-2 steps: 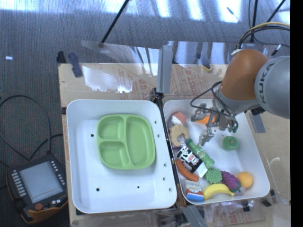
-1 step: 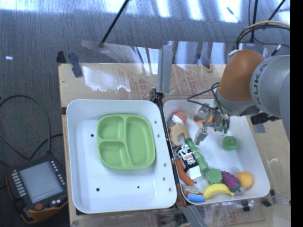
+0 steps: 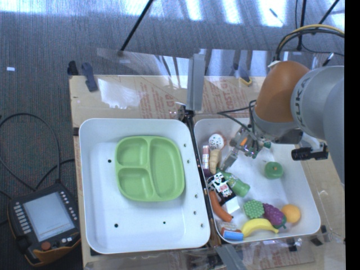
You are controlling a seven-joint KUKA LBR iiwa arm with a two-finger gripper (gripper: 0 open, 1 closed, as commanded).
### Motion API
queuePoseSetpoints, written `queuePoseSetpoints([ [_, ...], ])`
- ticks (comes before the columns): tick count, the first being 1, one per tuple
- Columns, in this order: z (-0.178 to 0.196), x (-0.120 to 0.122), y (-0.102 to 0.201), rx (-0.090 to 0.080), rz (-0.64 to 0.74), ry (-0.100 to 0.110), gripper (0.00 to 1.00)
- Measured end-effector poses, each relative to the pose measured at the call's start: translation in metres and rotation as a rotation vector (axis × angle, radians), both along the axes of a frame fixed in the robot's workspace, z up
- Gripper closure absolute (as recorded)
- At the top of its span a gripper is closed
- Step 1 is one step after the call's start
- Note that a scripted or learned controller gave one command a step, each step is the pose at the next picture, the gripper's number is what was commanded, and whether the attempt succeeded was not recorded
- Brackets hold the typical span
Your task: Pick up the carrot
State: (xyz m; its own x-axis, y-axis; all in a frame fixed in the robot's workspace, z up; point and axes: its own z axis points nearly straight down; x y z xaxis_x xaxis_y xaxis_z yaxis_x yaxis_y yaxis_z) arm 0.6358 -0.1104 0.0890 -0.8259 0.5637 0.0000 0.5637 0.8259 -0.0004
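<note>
We see the gripper (image 3: 243, 145) hovering at the right bin's (image 3: 311, 207) twelve o'clock; we cannot tell its jaw state. The carrot (image 3: 219, 208) lies at seven o'clock against the left wall, crowded by toy food.

Under my arm there was a bench (image 3: 140, 97) with a light brown top, covered at the back by a shiny clear sheet (image 3: 121, 94). Two shallow white bins were lying on it side by side and almost touching: the left bin (image 3: 98, 207) and the right bin (image 3: 306, 198). Near the far left corner of the bench I saw a small dark clamp (image 3: 88, 75), and between the bins at the back a grey upright post (image 3: 195, 83) was standing.
</note>
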Motion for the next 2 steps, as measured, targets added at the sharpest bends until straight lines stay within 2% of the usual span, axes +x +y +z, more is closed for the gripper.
queuePoseSetpoints([
  [1, 0.011, 0.001, 0.002, 0.0, 0.006, -0.002, 1.0],
  [2, 0.216, -0.026, 0.013, -0.001, -0.122, -0.015, 1.0],
])
